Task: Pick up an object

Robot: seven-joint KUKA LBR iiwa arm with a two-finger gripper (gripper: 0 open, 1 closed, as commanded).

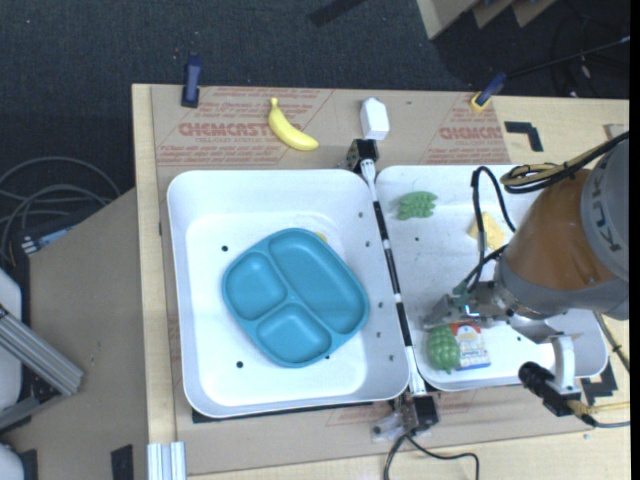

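My gripper (456, 314) hangs low over the front of the right bin (440, 258), at the end of the grey arm that comes in from the right. Just below it lies a knobbly green ball (443, 348), and beside that a small white card-like packet with red and blue print (472, 350). The gripper's tip seems to touch or sit just above these two; nothing is seen lifted. Farther back in the same bin lie a green leafy toy (417, 205) and a yellow piece (489, 231), partly hidden behind the arm's cable.
The left bin (200, 208) holds a blue divided plate (292, 294). On the bench behind the bins lie a yellow banana (291, 128) and a small white block (374, 118). The arm's body (565, 248) covers the right bin's right side.
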